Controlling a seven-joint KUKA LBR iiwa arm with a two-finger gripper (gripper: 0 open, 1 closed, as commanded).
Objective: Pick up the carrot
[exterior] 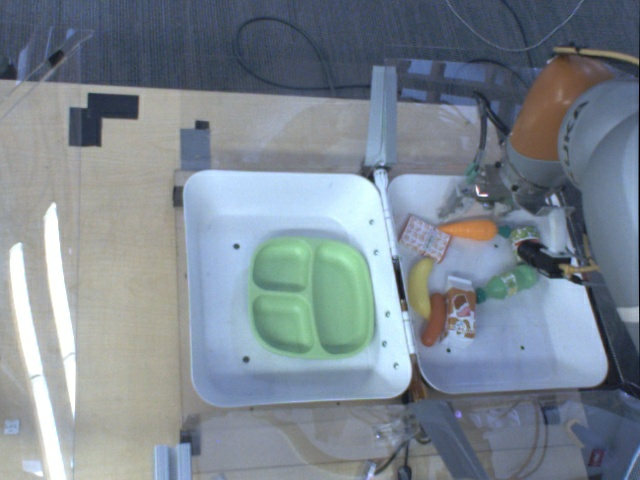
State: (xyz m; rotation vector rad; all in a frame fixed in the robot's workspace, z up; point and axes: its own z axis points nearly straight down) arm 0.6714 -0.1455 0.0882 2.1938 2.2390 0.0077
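Right bin (560,353), 12 o'clock end: carrot (468,230) lies flat on the white floor, long axis 9-to-3, pointed tip at 9 o'clock, a green bit at its 3 o'clock end; nothing rests on it. Arm (590,118) enters from 3 o'clock, orange band uppermost; jaws hang just at 12 o'clock of the carrot, near the bin's far rim; contact with the carrot not resolved; whether the jaws are wide or narrow, cannot tell. At 9 o'clock of the carrot, just beside its tip: small card (420,235), red-on-white print, unreadable. At 6 o'clock: banana (420,301), sausage (433,323) and carton (460,313) packed side by side; carton label red and orange, writing too small to read. Green bottle (505,284) tilted at 4 o'clock of the carrot, apart from it. Left bin (215,368): green three-compartment plate (310,296), centred. Both bins on the pale wood table (100,318).
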